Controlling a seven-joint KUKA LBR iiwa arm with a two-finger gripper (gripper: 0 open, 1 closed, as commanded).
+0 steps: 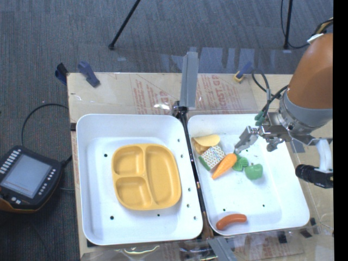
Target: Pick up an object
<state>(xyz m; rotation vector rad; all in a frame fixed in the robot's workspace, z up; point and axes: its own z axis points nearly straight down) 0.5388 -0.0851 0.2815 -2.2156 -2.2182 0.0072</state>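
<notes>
The right bin (291, 200) holds several toy foods. An orange carrot (224, 166) lies tilted near its middle, with a small green piece (241, 163) and a green pepper-like piece (253, 171) to its right. A green-and-white checked block (211, 156) and a pale yellow piece (207, 141) sit at the bin's left. A red-orange sausage (231, 220) lies near the front edge. My gripper (256, 143) hangs open just above and behind the carrot and the green pieces, with nothing between its fingers.
The left bin (92, 145) carries a yellow divided plate (147, 176). A grey upright post (189, 83) stands behind the seam between the bins. A handheld control pendant (27, 177) lies on the floor at the left.
</notes>
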